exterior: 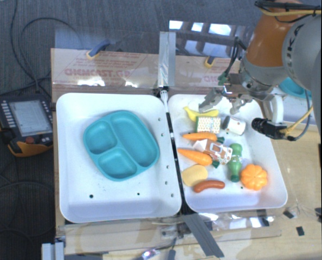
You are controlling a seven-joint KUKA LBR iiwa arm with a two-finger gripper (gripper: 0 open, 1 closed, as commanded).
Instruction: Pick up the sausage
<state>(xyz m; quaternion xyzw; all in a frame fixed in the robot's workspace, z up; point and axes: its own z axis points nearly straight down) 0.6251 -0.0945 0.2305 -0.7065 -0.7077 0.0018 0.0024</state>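
**Sausage lying low in the right bin, gripper held open near the far rim**

The right bin (269,196) is being crowded through its middle by toy foods, while bare white floor is being left along its right wall and in its near right corner. The left bin (69,199) is being occupied by a teal divided plate (121,144), with open floor being left all round it. The two bins are being kept touching along their shared inner edge.

The sausage (208,186) is being seen near the front rim of the right bin, lying roughly level, just beside a pale yellow potato-like piece (194,174) on its left and near an orange pumpkin (253,177) on its right. A carrot (194,156) is lying just beyond it.

The gripper (224,103) is being held over the far part of the right bin, its fingers (210,101) spread apart with nothing between them. A banana (198,113) and a small printed box (208,124) are lying just below the fingers. The sausage is being left well apart from the fingers, with the carrot and other pieces lying between.
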